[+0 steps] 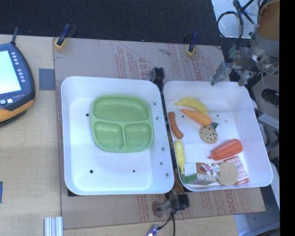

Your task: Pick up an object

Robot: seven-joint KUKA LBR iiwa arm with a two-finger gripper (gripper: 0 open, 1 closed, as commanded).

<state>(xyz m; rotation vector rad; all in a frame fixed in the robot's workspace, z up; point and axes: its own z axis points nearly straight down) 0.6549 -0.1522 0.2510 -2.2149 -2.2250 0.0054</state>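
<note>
Listing from the near edge of the bench [24, 181] to the far one.

Right bin [255, 132], near edge: a printed packet [206, 172] with a round tan biscuit [227, 173] lying on its right part; a yellow corn-like piece [179, 154] lies along the left wall, just beside the packet.
Right bin, middle: a red-orange pepper [226, 149] toward the right wall; a brown cookie [208, 134] beside it to the left; a reddish sausage [175, 125] near the left wall.
Right bin, far part: an orange carrot [196, 116] lying aslant, touching or just under a yellow banana [192, 103].

Left bin [73, 146]: one green divided plate [122, 123], three compartments, set in the far half, flat.

Bench, left edge: a teach pendant [7, 85] with lit screen and orange rim. Far edge: two clamps [63, 37] on the cardboard sheet.

Gripper [231, 75]: above the far right corner of the right bin, at its rim, well apart from every item. Its two fingers stand apart, with nothing between them.
</note>
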